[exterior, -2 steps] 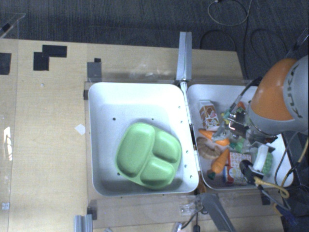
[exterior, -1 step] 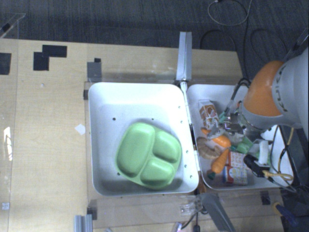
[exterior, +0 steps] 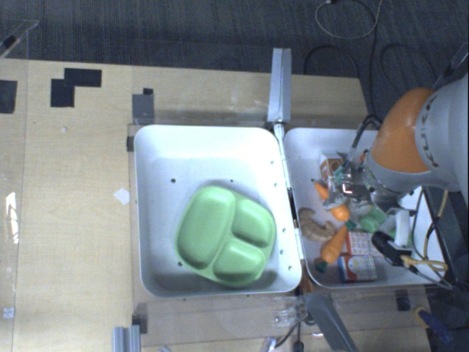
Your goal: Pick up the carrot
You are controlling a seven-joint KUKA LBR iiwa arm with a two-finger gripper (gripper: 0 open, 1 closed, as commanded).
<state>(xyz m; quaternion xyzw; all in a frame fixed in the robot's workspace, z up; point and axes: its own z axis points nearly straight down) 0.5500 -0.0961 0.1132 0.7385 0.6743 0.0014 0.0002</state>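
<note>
- Your arm (exterior: 429, 134) reaches in from the right and hangs over the right bin (exterior: 297, 196), its wrist low above the clutter; whether the fingers are spread or pressed together, you cannot tell, as the wrist hides them
- The carrot (exterior: 333, 246) lies tilted in the near half of that bin, thick end toward the near wall, just beside a brown lump (exterior: 314, 228) and touching a red-and-white carton (exterior: 358, 259); nothing grips it
- A small orange ball (exterior: 339, 213) and another orange piece (exterior: 322, 191) sit just far of the carrot, close enough in colour to mislead a grasp, so you would do well to aim nearer
- The left bin (exterior: 154, 196) holds a green divided tray (exterior: 226, 235), set at a slant toward its near right corner, well apart from the job
- Both bins rest side by side on a pale wooden worktop (exterior: 66, 218) with black tape marks (exterior: 73, 85) at its far left; dark carpet (exterior: 183, 20) with loose cables (exterior: 350, 17) lies beyond
</note>
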